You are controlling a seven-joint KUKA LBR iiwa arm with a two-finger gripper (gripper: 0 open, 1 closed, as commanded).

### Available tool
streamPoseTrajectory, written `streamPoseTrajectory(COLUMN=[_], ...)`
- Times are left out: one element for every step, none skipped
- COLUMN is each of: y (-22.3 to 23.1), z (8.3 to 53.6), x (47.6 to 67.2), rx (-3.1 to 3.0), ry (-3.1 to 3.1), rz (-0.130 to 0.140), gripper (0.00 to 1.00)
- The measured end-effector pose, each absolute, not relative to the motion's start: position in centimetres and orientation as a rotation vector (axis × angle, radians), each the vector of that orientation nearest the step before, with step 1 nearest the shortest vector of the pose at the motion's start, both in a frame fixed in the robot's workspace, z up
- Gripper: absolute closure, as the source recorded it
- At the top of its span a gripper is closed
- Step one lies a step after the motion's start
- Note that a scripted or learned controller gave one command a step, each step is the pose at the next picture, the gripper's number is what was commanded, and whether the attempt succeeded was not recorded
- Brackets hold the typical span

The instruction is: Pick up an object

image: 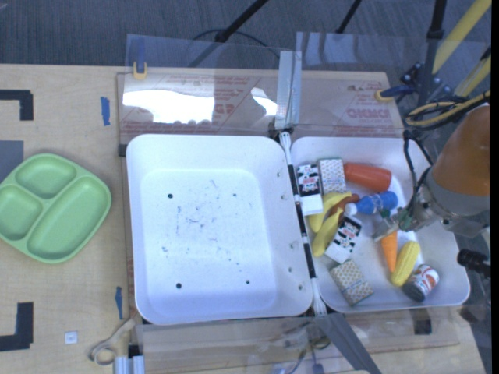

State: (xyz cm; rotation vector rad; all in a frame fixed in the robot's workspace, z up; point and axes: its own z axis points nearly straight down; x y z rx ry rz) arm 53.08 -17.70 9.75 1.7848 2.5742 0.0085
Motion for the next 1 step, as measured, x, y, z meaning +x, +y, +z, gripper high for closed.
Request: streamPoseTrajectory(y=[-14.06], z=[20.92], x=[54.79], rx=[1.875], ry=[2.518], rz=[0.001], gripper=[1.0])
